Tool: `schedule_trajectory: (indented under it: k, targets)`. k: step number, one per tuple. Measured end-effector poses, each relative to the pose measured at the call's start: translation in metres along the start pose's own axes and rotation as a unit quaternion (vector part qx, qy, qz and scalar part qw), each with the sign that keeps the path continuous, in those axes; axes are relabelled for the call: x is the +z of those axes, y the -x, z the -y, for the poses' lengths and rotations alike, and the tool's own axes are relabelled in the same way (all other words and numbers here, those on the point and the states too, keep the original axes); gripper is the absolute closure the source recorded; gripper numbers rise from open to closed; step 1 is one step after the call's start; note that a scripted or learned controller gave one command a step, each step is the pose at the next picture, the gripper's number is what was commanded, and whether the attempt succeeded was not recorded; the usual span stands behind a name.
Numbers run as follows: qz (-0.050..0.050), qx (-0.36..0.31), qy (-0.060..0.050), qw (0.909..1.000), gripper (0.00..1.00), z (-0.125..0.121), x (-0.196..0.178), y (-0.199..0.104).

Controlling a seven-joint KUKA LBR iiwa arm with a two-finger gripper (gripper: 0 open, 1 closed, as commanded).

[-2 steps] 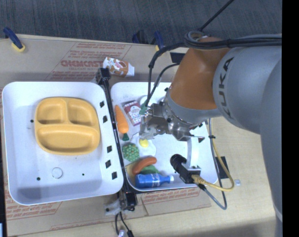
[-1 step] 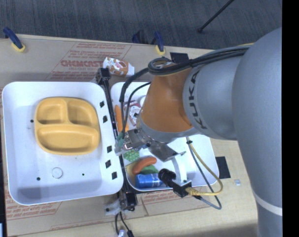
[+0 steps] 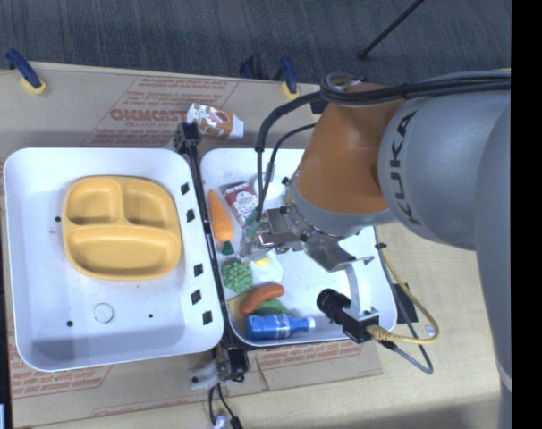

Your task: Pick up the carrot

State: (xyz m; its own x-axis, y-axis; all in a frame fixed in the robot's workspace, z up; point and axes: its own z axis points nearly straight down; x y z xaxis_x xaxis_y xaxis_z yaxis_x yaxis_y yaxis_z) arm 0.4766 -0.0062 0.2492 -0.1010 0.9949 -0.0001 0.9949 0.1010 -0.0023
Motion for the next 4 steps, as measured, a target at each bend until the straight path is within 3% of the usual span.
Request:
schedule_trajectory:
  k: [1, 2, 3, 4]
  targets:
    - [-0.001, -0.143, -0.002, 0.9897, 1.0, -0.003, 0.058, -0.038]
    - [0.0, -0.145, 0.0, 0.9895, 1.0, -0.008, -0.016, -0.012]
    - [-0.001, -0.128, -0.002, 0.9917, 1.0, -0.004, 0.059, -0.053]
    - [0.0, -0.063, 0.0, 0.998, 1.0, -0.023, -0.038, -0.024]
